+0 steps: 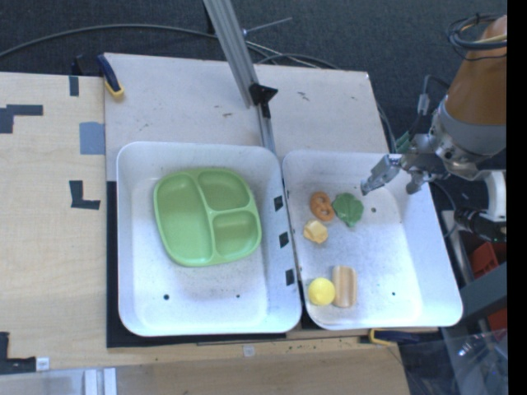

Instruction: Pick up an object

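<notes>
Since the task leaves the choice of object open, the nearest candidate to the gripper [394,174] is the green leafy toy vegetable [349,209], lying in the upper middle of the right bin [428,253], touching or nearly touching an orange-brown piece [321,206] on its left. It looks like light moulded plastic or foam, stiff enough to take a pinch, though its lumpy outline could let smooth fingers slip off; a hold across its narrower middle seems safest. The gripper hangs just above and to the right of it, over the bin's upper right corner, its two fingers spread apart with nothing between them. Also in this bin are a small yellow chunk [316,233] below the orange-brown piece, and near the lower edge a yellow ball [321,291] touching a tan, bread-like stick [344,286]; the ball would probably roll under a poor pinch. The left bin [136,295] holds a light green divided plate [207,216], broad and shallow, awkward to grasp except by its rim.
</notes>
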Tool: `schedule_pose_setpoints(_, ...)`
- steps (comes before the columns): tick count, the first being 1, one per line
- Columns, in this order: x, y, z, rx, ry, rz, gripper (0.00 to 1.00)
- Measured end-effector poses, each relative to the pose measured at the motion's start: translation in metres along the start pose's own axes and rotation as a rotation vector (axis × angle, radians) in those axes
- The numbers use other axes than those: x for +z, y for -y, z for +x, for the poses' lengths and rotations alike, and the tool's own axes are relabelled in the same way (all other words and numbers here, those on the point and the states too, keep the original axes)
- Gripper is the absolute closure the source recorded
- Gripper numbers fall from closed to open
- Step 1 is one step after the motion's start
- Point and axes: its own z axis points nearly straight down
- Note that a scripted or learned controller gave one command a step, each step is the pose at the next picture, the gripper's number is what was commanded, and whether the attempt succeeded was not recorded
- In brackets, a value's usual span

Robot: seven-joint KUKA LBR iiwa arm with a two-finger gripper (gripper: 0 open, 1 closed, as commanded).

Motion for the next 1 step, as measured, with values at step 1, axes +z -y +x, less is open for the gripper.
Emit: schedule_pose_setpoints(1, 0.0, 0.0, -0.0001, 0.0, 0.0, 0.0, 0.0)
